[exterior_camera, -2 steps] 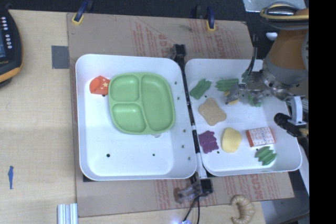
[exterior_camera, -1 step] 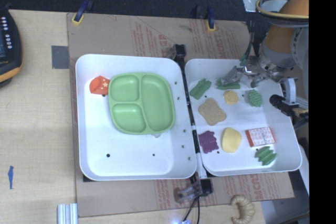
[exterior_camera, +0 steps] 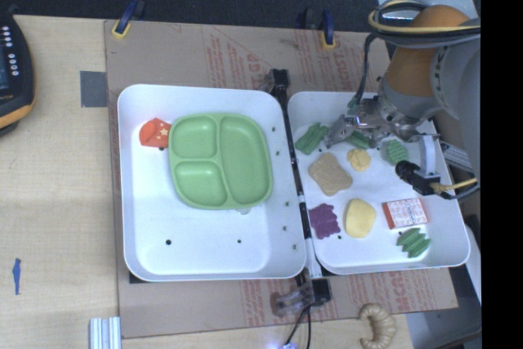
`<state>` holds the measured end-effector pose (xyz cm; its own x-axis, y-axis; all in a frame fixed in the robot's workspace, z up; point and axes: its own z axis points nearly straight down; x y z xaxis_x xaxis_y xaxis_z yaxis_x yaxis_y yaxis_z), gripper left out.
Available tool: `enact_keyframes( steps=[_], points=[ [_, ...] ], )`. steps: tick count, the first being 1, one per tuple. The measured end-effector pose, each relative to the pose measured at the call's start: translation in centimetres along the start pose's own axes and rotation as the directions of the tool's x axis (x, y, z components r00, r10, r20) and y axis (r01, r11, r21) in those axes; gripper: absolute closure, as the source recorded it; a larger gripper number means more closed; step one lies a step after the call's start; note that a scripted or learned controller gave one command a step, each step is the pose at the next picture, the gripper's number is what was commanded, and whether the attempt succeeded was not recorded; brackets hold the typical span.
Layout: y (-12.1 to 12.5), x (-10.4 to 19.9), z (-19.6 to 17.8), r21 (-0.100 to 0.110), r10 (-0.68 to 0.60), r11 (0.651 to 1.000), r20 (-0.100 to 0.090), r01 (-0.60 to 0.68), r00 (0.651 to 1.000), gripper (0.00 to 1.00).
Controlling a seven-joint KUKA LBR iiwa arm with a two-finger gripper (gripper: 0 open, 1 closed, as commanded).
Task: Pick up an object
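Note:
My gripper [exterior_camera: 356,133] hangs low over the back of the right bin [exterior_camera: 445,257]. Right below it are a small yellow piece [exterior_camera: 359,159] and a bit of dark green [exterior_camera: 360,142]. A green leafy piece [exterior_camera: 310,137] lies to its left and a light green piece [exterior_camera: 395,149] to its right. Nearer the front lie a tan slice of bread [exterior_camera: 329,173], purple grapes [exterior_camera: 324,220], a pale yellow lump [exterior_camera: 360,217], a red and white packet [exterior_camera: 404,213] and green beans [exterior_camera: 413,242]. Nothing shows as held.
The left bin [exterior_camera: 147,249] bears a green divided plate [exterior_camera: 221,159] with a red piece [exterior_camera: 154,132] beside it at the back left. The bins' rims meet along the centre hinge [exterior_camera: 292,176]. A tan curled object [exterior_camera: 378,324] lies on the bench in front.

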<state>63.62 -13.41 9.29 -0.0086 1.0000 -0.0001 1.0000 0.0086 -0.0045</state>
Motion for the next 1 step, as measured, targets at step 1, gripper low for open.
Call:
enact_keyframes(
  steps=[1],
  points=[
    [2.00, -2.90, -3.80, -0.007, 0.006, 1.000, 0.002, -0.006, 1.000, 0.00]
  ],
)
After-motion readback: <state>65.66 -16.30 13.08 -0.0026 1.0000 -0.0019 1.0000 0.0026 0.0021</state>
